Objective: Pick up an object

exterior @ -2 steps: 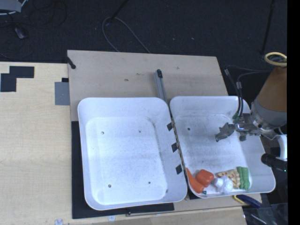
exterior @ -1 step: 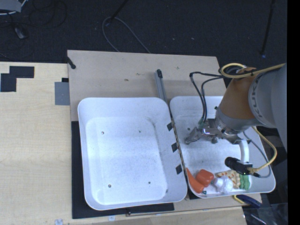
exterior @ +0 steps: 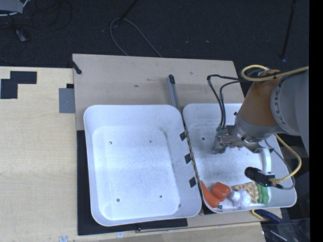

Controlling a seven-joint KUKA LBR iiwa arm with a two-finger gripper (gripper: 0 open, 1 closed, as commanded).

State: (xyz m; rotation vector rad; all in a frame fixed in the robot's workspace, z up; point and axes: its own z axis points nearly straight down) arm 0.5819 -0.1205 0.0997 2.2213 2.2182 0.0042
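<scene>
My metal gripper [exterior: 220, 146]: finger state unreadable | over speckled shallow white right bin [exterior: 207, 122] | glossy rounded orange-red object [exterior: 219, 190] near front rim

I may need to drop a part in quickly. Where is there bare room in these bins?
The left bin has a bare floor from wall to wall. The right bin is crowded: the gripper hangs mid-bin, and the orange object and other small items fill its near edge.
</scene>
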